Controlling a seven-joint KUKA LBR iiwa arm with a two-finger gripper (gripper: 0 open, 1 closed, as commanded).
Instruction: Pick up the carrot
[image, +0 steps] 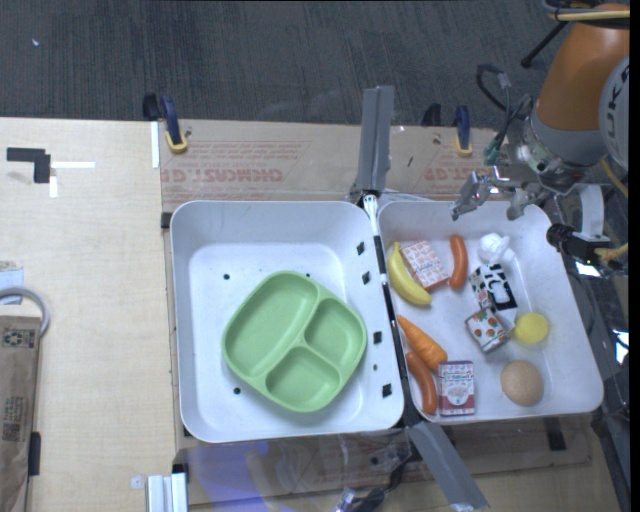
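Carrot (423, 341): it is lying in the right bin (570, 405), close to that bin's left wall and toward its front edge, slanting with the thick end toward the bin's middle.
Handling: it is looking like a light, stiff toy piece with a smooth, tapering skin, so it is likely slipping toward the thin end if pinched there.
Where to take hold: across the thick half, jaws closing square to its length.
Neighbours: a red sausage (425, 384) is lying just beside its front end, a small box (457, 388) is sitting near, and a banana (404, 276) is lying behind it.
Gripper (493, 196): it is hovering over the right bin's back edge, well apart from the carrot; the jaws are seeming spread and holding nothing, though the view is poor there.
Surface: smooth white bin floor, offering little friction.
Room: the left wall is crowding one side; the left bin (200, 250) is carrying a green divided plate (294, 341) on the pale desk (80, 260).
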